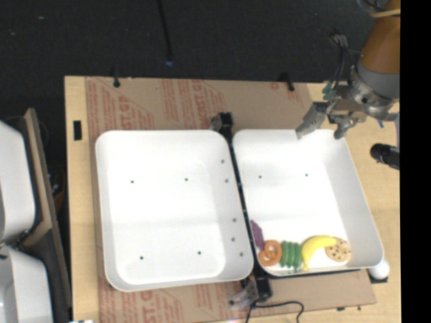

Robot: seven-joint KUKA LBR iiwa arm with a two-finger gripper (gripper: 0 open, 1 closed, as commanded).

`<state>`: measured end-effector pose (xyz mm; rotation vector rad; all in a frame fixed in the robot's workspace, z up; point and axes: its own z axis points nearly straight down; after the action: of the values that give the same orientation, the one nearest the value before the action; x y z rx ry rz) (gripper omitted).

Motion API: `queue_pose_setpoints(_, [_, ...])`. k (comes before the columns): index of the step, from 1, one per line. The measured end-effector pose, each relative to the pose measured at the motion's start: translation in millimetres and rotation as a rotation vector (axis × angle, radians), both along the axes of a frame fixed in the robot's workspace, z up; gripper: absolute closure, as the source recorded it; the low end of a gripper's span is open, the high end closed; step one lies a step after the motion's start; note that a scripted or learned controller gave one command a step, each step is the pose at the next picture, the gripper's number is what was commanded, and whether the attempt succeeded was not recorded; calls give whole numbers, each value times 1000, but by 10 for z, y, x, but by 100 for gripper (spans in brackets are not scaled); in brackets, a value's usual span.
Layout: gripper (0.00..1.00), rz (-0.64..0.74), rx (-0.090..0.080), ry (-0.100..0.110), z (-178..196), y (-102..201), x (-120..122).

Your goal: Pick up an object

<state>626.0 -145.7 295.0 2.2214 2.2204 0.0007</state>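
My gripper (pixel 324 129) hangs over the far right corner of the right bin (pixel 306 200), its two fingers spread apart and nothing between them, so it is open. Along the near edge of that bin lie several toy foods in a row: a purple piece (pixel 256 233), an orange ring-shaped pretzel (pixel 271 253), a green ridged piece (pixel 291 254), a yellow banana (pixel 318 245) and a round speckled cookie (pixel 337 251). The gripper is well away from them, at the opposite end of the bin.
The left bin (pixel 165 207) sits beside the right one, with a black clip (pixel 221 122) at the far end of their shared edge. Both rest on a cardboard sheet (pixel 175 103). White containers (pixel 13 180) stand at the far left.
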Motion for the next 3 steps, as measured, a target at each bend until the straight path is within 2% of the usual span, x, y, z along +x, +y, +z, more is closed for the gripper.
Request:
queue_pose_setpoints(1, [100,0,0,-1,107,-5,2])
queue_pose_setpoints(2, [100,0,0,3,-261,35,-210])
queue_pose_setpoints(3, [100,1,0,1,-386,242,-246])
